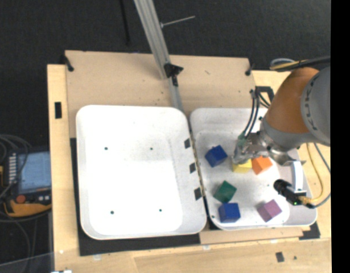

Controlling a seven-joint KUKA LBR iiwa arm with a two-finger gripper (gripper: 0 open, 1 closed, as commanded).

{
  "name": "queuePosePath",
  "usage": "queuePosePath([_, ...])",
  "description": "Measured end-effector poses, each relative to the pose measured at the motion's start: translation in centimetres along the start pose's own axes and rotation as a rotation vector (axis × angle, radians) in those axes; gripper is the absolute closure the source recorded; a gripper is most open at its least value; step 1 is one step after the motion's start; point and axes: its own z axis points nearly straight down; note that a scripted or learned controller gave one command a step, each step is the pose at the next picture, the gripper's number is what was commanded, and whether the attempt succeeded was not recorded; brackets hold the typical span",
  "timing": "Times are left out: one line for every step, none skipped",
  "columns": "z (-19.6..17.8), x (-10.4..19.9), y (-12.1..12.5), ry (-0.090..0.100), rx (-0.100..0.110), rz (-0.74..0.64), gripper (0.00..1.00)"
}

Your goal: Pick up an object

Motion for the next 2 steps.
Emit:
queuePosePath([-6.4, 0.0, 0.3, 0.009, 0.022, -0.012, 1.0])
queuePosePath([-11.5, -0.2, 0.6, 0.009, 0.022, -0.013, 1.0])
